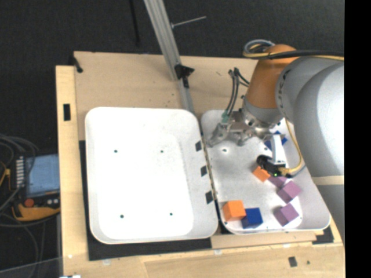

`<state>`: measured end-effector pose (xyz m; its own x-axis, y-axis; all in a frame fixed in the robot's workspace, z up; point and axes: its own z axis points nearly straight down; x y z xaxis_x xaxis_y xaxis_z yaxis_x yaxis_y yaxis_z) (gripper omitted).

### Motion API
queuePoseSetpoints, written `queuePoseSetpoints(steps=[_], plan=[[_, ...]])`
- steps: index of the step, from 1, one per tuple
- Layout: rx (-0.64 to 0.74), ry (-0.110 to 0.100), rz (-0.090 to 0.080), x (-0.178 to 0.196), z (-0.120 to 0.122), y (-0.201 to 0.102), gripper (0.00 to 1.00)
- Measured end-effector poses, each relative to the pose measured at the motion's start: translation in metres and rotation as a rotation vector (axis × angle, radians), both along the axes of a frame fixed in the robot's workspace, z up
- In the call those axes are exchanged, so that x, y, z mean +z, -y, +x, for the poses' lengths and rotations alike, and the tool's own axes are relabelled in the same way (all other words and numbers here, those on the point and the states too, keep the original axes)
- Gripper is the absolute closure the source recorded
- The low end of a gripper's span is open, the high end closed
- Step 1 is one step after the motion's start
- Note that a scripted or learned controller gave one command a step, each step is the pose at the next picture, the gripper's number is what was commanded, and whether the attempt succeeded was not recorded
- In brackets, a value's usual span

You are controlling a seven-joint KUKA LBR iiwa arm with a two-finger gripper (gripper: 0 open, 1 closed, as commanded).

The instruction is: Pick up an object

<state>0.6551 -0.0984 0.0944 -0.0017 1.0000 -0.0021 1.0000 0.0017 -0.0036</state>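
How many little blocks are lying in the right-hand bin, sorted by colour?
Orange blocks: 2, one near the front, one further back, partly hidden by the arm.
Blue blocks: 1.
Purple blocks: 3.
Total: 6 that I can see; the arm may hide more.

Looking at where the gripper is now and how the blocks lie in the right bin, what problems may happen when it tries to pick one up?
1. The gripper sits near the right bin's far left corner, apart from the blocks, so closing here would likely grasp nothing.
2. The orange block and blue block touch, so a grasp on one may push or catch the other.
3. The purple blocks lie close to the rim, partly under the arm, leaving little room for approach.
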Motion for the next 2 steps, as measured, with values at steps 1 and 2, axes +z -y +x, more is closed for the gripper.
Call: queuePoseSetpoints(steps=[1,2], plan=[[-0.001,0.008,0.001,0.015,0.002,0.001,1.0],[0.002,0.01,0.002,0.074,-0.001,-0.006,1.0]])
